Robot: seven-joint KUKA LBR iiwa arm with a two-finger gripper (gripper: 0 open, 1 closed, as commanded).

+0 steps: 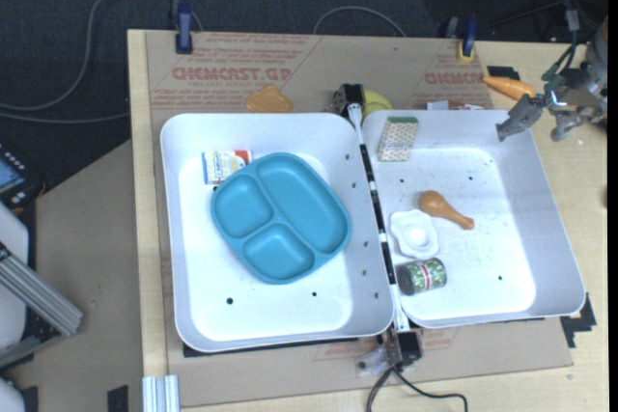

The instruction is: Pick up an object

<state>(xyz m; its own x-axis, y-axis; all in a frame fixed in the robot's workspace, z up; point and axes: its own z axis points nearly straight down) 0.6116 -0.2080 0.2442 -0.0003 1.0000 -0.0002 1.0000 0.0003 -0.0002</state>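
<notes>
The right bin (pixel 521 236) holds a tan chicken-leg toy (pixel 444 208), a white fried-egg toy (pixel 414 233), a small green can (pixel 422 275) lying on its side and a speckled green-edged block (pixel 397 138). In the left bin (pixel 193 285) a blue divided plate (pixel 280 217) partly covers a small white carton (pixel 223 164). My gripper (pixel 542 121) hangs over the right bin's far right corner. It is open, with nothing between its fingers, well away from the toys.
On the bench behind the bins lie an orange lump (pixel 268 98), a yellow object (pixel 373 102) by a black clip, and an orange carrot toy (pixel 509 87) close to the gripper. Blue clamps (pixel 183 26) hold the board's far edge.
</notes>
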